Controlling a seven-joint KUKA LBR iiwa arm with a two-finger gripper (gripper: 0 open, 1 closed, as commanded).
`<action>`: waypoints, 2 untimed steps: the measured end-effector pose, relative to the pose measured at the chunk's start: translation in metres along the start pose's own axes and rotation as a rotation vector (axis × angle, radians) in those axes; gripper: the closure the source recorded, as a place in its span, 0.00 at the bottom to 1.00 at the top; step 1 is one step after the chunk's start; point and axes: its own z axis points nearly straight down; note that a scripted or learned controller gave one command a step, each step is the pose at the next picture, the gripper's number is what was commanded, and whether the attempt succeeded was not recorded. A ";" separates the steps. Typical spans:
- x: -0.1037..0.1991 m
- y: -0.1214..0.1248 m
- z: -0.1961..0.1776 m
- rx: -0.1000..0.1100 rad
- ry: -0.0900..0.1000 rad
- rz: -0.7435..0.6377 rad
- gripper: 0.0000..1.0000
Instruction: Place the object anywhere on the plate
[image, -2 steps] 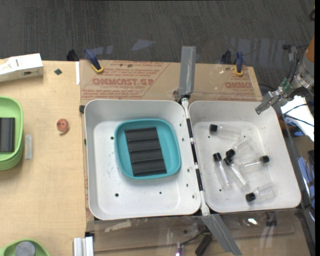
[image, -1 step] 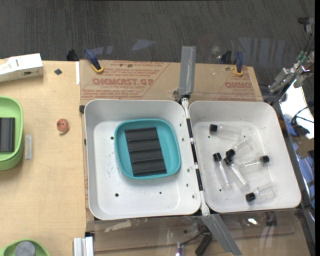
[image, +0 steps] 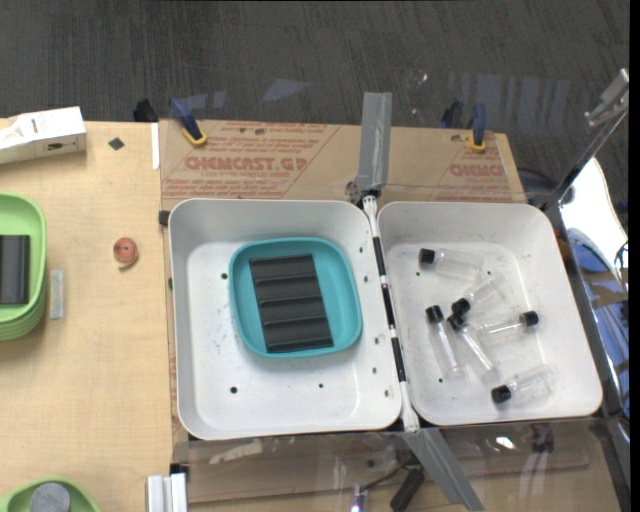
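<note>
A teal plate (image: 343, 312) with rounded corners lies in the left bin (image: 200, 300), with a black ribbed insert (image: 291, 302) on its middle. Several clear plastic vials with black caps lie scattered in the right bin (image: 560, 390): one near the back (image: 452, 262), a crossed cluster in the middle (image: 468, 325), one to its right (image: 507, 325) and one near the front (image: 522, 386). All the vials lie on their sides.
A grey divider post (image: 375, 140) stands behind the seam between the bins, on a brown cardboard sheet (image: 260, 160). On the wooden bench to the left lie a green tray (image: 25, 270) and a small pink disc (image: 124, 250).
</note>
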 end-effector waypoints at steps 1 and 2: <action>0.000 0.003 -0.004 -0.001 -0.001 0.088 0.00; 0.000 0.003 -0.004 -0.001 0.000 0.173 0.00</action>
